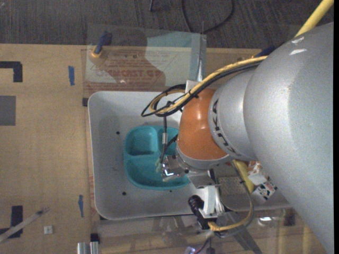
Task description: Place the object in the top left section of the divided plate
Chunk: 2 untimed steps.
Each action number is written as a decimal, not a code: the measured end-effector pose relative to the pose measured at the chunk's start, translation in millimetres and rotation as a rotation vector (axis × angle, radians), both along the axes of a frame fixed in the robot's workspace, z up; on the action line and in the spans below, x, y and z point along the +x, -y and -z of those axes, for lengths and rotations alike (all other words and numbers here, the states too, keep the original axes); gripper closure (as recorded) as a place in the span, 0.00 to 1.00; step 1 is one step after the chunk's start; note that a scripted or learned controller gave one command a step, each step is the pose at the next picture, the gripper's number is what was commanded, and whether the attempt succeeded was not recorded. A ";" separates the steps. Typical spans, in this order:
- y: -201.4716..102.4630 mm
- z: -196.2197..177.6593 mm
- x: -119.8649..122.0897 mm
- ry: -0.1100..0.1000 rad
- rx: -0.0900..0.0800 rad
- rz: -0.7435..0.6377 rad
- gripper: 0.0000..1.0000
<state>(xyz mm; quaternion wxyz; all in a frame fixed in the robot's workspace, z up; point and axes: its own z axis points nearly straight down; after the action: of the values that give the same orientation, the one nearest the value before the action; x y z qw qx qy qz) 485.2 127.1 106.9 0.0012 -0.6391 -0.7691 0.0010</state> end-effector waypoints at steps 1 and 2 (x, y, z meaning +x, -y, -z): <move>-75.4 10.2 33.6 0.022 0.002 -0.264 1.00; -75.0 9.8 33.3 0.021 0.003 -0.263 0.00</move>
<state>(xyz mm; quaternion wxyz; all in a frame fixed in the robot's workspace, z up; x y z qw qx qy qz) 518.6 202.1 97.1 -0.0061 -0.5328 -0.8462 -0.0067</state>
